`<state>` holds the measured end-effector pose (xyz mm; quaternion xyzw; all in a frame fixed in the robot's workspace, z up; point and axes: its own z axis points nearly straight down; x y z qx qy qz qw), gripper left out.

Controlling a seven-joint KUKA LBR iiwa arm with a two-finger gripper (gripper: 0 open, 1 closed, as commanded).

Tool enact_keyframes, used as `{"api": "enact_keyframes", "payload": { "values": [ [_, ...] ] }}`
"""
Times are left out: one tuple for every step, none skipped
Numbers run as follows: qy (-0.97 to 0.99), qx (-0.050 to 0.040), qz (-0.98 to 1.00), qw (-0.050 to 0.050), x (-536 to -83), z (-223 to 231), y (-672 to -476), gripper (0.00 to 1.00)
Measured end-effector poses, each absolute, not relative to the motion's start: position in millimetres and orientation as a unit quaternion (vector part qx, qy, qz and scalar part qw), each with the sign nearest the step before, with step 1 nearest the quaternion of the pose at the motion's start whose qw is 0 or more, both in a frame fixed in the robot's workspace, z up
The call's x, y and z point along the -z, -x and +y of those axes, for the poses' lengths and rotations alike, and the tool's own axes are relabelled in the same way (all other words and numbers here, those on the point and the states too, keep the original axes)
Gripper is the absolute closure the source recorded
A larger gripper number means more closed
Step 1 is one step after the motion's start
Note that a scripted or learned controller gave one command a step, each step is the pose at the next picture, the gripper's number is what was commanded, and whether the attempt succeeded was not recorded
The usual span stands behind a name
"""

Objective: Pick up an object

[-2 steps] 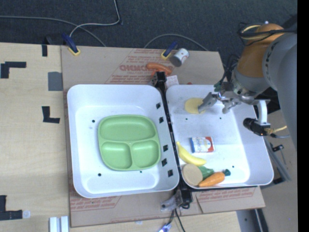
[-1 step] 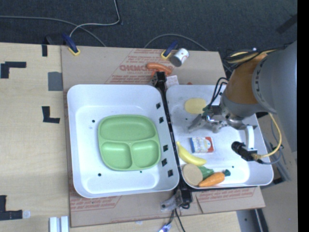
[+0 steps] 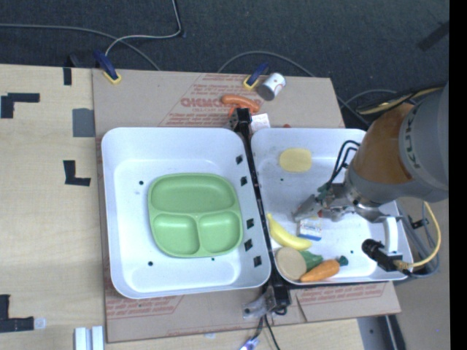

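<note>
Two bins touch; claw (image 3: pixel 310 211), grip unclear, hovers mid right bin (image 3: pixel 328 138) near banana (image 3: pixel 287 234).

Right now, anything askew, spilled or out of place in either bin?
Nothing spilled or damaged. The green tray lies flat in the left bin. In the right bin, the banana, carrot and a tan disc crowd the near-left corner; the gripper is low beside them.

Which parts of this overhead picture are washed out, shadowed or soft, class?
Camera view: even, soft light; the white bins are bright, almost washed out, so their rims blend into the floors. Camera view: the green tray casts little shadow. Camera view: the end effector looks soft, and the small box under it is too blurry to read. Camera view: the carpet stays dark.
</note>
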<state>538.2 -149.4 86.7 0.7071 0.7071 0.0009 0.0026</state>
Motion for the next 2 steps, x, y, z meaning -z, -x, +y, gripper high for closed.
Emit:
{"api": "enact_keyframes", "payload": {
  "values": [
    [-0.707,-0.0011,0.707,0.003,-86.5,-123.6,-548.2,0.0],
    [-0.707,-0.001,0.707,0.003,-96.1,-124.0,-548.4,1.0]
  ]
}}
